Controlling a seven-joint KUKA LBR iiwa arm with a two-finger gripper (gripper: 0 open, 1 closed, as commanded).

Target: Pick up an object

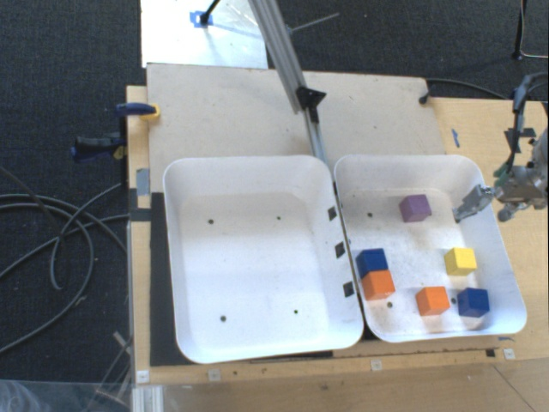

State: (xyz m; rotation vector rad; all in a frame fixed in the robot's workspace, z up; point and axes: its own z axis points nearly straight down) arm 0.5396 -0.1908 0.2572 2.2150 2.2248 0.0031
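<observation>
The right bin (pixel 403 161) holds several small cubes. A purple cube (pixel 415 207) lies near its back and a yellow cube (pixel 461 261) to the right of its middle. A blue cube (pixel 371 261) touches an orange cube (pixel 377 284) by the left wall. Another orange cube (pixel 433 300) and a dark blue cube (pixel 473 302) sit near the front. My gripper (pixel 482 213) hangs over the bin's right rim, right of the purple cube and above the yellow one. It is open, with nothing between its fingers.
The left bin (pixel 249 168) stands beside the right one, with black clips (pixel 340 249) on the shared wall. A slanted metal pole (pixel 283 50) rises behind the bins. Blue clamps (pixel 111 144) and loose cables (pixel 51 230) lie off the bench's left side.
</observation>
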